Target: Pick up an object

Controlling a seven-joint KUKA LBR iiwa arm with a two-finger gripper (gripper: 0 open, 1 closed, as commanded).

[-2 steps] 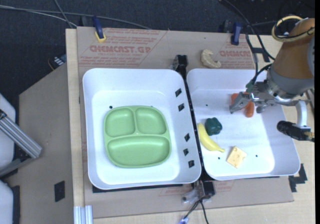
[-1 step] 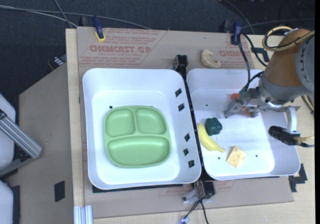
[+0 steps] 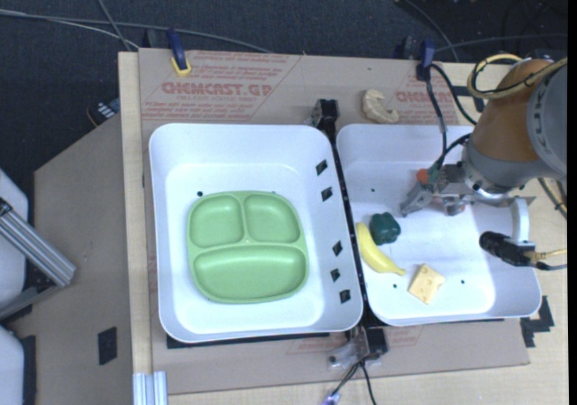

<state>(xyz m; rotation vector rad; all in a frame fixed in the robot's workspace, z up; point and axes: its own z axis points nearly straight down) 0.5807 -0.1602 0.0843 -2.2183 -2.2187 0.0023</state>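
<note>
The camera view looks down at a slant on a bench that carries two shallow white bins side by side, the left bin (image 3: 171, 214) and the right bin (image 3: 478, 290), which touch along a dark seam between them. In the left bin a green divided plate (image 3: 248, 245) lies flat, with two small compartments on its far side and one long one on its near side. The arm (image 3: 518, 128) reaches in from the right, its orange band showing above the wrist, and the gripper (image 3: 416, 202) hangs over the far middle of the right bin, pointing left toward the seam; its two grey fingers (image 3: 410, 206) stand slightly apart with nothing between them. Three objects lie in the right bin, all nearer to the camera than the gripper. A dark green round object (image 3: 385, 228) sits just left of and nearer than the fingertips, close to them, though touching cannot be told. A yellow banana (image 3: 374, 252) lies beside it against the bin's left wall, its far end touching or just under the green object. A pale yellow cheese-like wedge (image 3: 425, 284) rests further toward the near edge, well apart from the gripper. Beyond the bins, a small beige piece (image 3: 380, 105) lies on the brown board (image 3: 234, 83).
</note>
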